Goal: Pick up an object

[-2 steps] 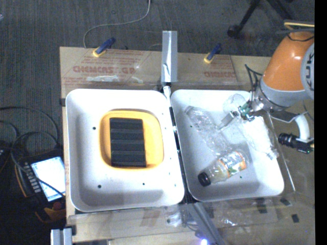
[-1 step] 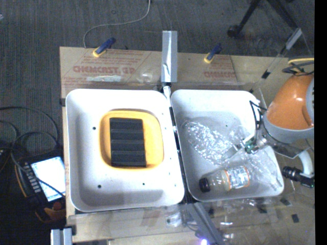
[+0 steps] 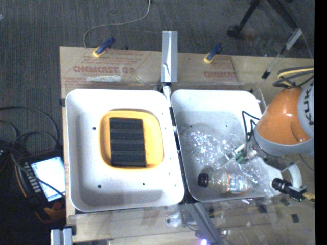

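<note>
A clear plastic bottle (image 3: 227, 180) with a black cap lies on its side near the front of the right bin (image 3: 214, 103), cap pointing left. Crumpled clear plastic (image 3: 207, 144) lies just behind it. In the left bin (image 3: 82, 137) rests a yellow tray (image 3: 106, 137) carrying a black ribbed block (image 3: 127, 142). My arm's orange band (image 3: 283, 119) hangs over the right bin's right side. The gripper (image 3: 240, 154) reaches down-left from it, close over the crumpled plastic and the bottle's right half.
Two blue-and-yellow clamps (image 3: 103, 47) (image 3: 212, 53) hold the cardboard sheet behind the bins. A metal strip (image 3: 168, 60) runs back from the gap between the bins. A tablet and cables (image 3: 43, 175) lie on the floor to the left.
</note>
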### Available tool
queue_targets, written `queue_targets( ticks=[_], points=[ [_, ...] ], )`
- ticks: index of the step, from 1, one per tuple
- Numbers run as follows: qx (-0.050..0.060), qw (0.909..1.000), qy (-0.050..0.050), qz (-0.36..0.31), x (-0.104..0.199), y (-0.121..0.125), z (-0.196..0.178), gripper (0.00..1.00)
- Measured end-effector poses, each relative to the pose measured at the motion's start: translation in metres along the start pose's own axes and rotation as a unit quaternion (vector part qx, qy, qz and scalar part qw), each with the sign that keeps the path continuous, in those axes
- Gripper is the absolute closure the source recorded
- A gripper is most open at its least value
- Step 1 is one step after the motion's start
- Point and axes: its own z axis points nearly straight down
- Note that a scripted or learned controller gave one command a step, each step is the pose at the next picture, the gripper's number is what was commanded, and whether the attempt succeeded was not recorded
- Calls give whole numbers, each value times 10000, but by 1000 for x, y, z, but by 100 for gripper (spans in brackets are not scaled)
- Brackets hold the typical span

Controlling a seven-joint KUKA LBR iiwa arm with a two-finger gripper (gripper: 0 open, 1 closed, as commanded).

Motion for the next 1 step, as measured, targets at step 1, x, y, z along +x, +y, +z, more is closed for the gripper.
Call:
queue_targets(
  ticks=[1],
  points=[
    [90,9954,79,946,-23,11,-4,0]
  ],
)
